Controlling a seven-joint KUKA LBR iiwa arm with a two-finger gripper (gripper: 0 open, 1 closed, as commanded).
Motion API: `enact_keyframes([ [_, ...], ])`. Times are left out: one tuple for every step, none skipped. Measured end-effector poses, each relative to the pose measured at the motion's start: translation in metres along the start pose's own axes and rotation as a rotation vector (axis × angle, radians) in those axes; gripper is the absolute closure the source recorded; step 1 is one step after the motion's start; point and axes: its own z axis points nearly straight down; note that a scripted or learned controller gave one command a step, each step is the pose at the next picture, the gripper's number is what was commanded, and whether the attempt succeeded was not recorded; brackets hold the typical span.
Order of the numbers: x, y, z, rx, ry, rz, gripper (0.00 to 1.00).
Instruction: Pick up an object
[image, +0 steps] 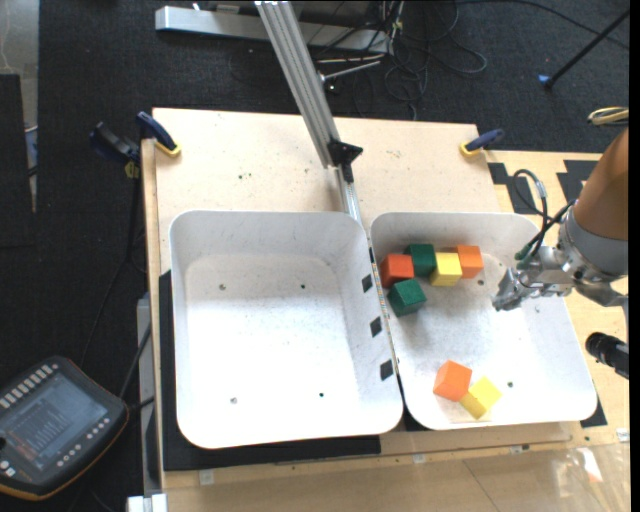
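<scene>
In the right bin (560, 345) several small blocks lie in two groups. Near its back wall sit an orange-red block (399, 267), a dark green block (421, 259), a yellow block (447, 266) and an orange block (469, 260), with another green block (407, 296) just in front. Toward the front lie an orange block (452, 380) and a yellow block (481, 397), touching. My gripper (507, 297) hangs over the right side of this bin, to the right of the back group, with nothing seen between its fingers.
The left bin (190, 300) stands beside the right one on a wooden bench. A slanted metal rail (305, 85) runs down to the divide between the bins. Clamps (160, 135) sit at the bench's back corners. A teach pendant (50, 425) lies at the lower left.
</scene>
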Motion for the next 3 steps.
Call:
enact_keyframes([
  [0.0, 0.002, -0.051, 0.0, 0.0, -0.001, 1.0],
  [0.044, -0.007, -0.047, 0.008, 0.004, -0.004, 1.0],
  [0.104, -0.005, -0.049, 0.008, 0.005, -0.006, 1.0],
])
